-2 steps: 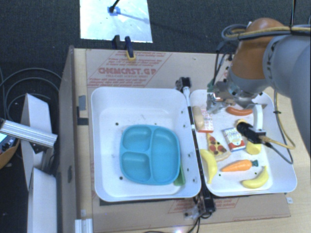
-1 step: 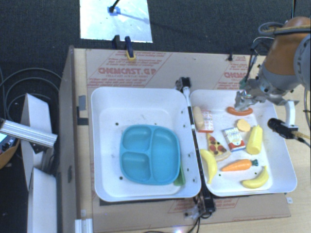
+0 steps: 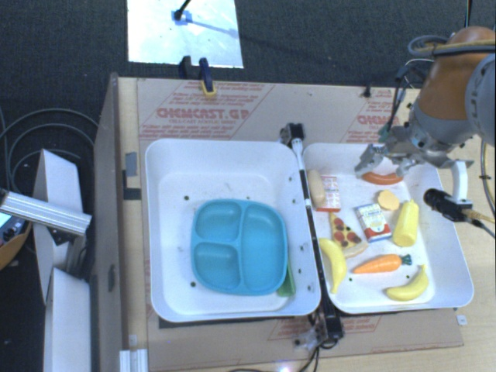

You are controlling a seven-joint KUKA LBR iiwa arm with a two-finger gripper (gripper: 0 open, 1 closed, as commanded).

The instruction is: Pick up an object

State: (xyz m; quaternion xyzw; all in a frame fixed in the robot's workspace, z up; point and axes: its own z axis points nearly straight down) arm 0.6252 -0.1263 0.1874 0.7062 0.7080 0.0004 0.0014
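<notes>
hand (image 3: 385, 163): seen open, fingers spread | sausage (image 3: 382, 179): lying directly beneath hand, between fingertips, ungripped | right bin (image 3: 457, 273): far end

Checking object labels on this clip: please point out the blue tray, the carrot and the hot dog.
blue tray (image 3: 239, 246), camera view, centre divider.
carrot (image 3: 377, 265), camera view, orange body.
hot dog (image 3: 382, 179), camera view, middle.

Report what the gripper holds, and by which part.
Cannot be told. The gripper sits just above the hot dog in the right bin; whether its fingers grip it is unclear.
</notes>
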